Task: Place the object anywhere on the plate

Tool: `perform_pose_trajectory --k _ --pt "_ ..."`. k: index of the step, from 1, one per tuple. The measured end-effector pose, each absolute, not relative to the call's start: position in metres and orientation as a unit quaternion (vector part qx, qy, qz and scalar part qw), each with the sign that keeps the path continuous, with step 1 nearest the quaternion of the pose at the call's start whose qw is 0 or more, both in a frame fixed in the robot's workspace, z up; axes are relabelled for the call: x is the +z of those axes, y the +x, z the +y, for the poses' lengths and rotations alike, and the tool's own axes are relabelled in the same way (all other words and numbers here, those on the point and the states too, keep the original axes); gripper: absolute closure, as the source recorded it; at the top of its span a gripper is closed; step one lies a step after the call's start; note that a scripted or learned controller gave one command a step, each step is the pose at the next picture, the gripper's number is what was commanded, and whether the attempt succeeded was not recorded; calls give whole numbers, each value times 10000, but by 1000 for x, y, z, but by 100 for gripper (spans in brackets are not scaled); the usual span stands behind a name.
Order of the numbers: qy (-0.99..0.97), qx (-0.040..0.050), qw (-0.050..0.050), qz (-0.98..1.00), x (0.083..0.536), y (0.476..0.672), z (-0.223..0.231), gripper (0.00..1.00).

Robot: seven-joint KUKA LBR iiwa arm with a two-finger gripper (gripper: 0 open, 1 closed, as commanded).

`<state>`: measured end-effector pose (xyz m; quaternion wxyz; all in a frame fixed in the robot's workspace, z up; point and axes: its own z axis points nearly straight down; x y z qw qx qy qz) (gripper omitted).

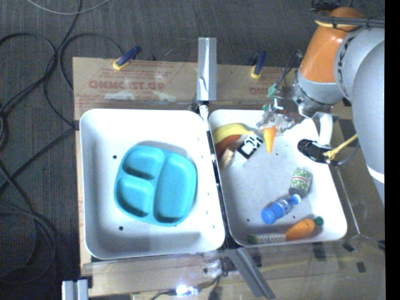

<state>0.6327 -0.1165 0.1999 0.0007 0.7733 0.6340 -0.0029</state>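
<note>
Held between the closed fingers of the gripper (272,122) over the right bin (331,186), well apart from the blue plate (156,183) in the left bin: a small orange cone (269,137), judged light, stiff, somewhat slippery, best pinched near its wide top.
</note>
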Motion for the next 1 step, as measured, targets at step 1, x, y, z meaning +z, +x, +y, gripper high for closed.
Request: perform_pose_trajectory --k 1 --pt "7559 -25 -14 6547 105 598 -175 100"
